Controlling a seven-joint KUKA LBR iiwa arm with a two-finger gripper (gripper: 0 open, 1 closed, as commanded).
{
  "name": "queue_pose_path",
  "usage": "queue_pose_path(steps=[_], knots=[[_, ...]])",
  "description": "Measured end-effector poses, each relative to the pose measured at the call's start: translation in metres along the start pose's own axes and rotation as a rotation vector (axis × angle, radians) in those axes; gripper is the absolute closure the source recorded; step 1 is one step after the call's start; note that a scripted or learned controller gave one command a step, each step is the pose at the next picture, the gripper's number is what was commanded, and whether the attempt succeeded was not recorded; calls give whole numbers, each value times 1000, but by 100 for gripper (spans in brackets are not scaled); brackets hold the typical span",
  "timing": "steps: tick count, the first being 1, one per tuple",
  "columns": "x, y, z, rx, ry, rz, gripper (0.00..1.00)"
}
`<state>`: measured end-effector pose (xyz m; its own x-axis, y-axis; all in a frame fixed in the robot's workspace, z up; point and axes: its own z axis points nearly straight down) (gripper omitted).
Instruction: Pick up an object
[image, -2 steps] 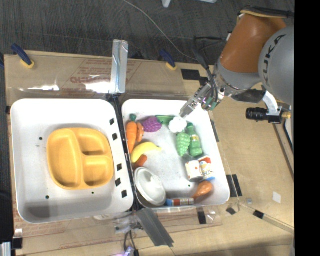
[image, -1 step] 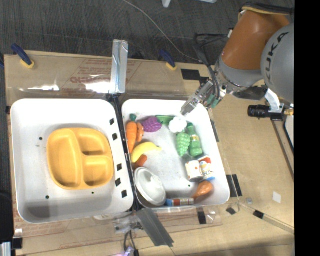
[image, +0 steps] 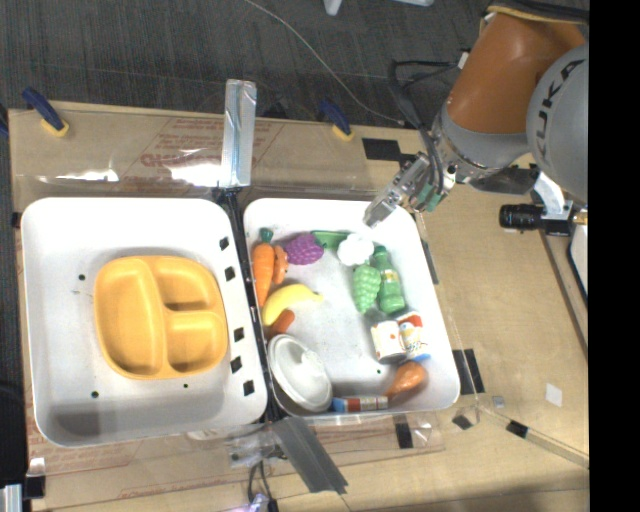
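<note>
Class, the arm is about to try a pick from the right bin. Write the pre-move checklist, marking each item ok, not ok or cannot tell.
1. Objects available in the right bin: ok; banana, carrot, purple grapes and others lie there.
2. Gripper above that bin: ok, at its far rim near the white object.
3. Gripper free of load: ok, nothing between the jaws.
4. Jaws open: cannot tell.
5. Target isolated: not ok, items crowd together.
6. Yellow tray out of the way: ok, in the left bin.

Glossy yellow plastic tray (image: 160, 315); shiny metal bowl (image: 297, 375); smooth white bins (image: 60, 230).
</note>
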<state>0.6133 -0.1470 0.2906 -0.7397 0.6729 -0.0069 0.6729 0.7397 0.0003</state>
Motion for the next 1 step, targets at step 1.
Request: queue_pose_path(steps=[1], knots=[[0, 2, -11, 0, -2, -8, 100]])
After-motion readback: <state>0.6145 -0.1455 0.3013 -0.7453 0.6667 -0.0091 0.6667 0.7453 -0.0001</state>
